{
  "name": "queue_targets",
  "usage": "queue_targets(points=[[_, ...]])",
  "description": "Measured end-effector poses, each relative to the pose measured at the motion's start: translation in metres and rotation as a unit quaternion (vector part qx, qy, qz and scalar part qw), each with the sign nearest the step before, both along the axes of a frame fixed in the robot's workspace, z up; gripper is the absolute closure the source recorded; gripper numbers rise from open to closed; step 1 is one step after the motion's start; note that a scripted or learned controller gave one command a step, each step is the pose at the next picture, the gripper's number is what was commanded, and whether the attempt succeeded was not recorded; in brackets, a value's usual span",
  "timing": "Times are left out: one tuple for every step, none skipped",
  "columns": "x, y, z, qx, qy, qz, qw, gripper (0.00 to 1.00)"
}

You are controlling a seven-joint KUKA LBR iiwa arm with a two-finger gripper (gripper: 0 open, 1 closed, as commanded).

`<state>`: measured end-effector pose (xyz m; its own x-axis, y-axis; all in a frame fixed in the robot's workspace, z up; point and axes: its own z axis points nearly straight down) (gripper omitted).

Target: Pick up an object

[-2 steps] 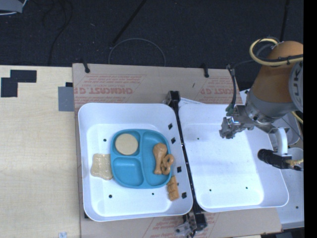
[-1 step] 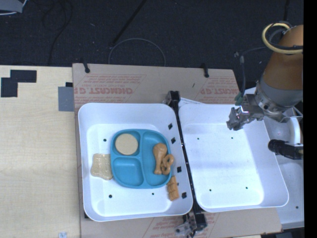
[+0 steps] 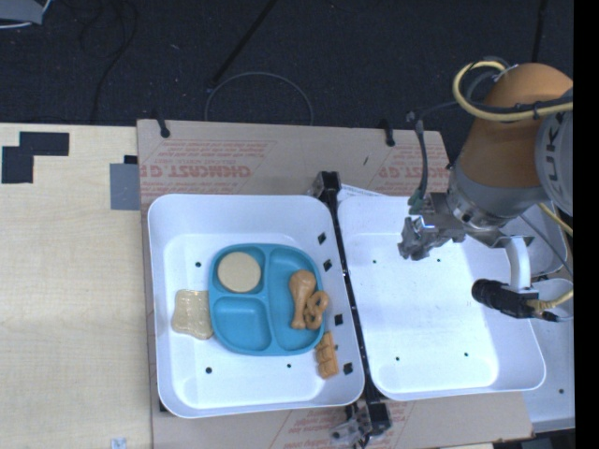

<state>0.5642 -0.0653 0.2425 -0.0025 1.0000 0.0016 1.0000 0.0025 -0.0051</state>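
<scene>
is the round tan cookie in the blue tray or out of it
In it: the round tan cookie lies inside the upper-left compartment of the blue plastic divided tray.

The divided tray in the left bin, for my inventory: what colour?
Blue tray, seen in the camera view.

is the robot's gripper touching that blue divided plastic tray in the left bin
Apart. The camera view shows the gripper over the right white bin, with the bins' divider between it and the blue divided plastic tray.

Two white bins (image 3: 178, 251) side by side on brown cardboard (image 3: 243, 162)
</scene>
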Motion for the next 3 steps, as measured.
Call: queue_targets(points=[[-0.022, 0.042, -0.009, 0.0, 0.001, 0.0, 1.0, 1.0], [-0.034, 0.088, -0.003, 0.0003, 0.0, 0.001, 1.0, 1.0], [-0.054, 0.147, -0.009, 0.0001, 0.001, 0.001, 1.0, 1.0]])
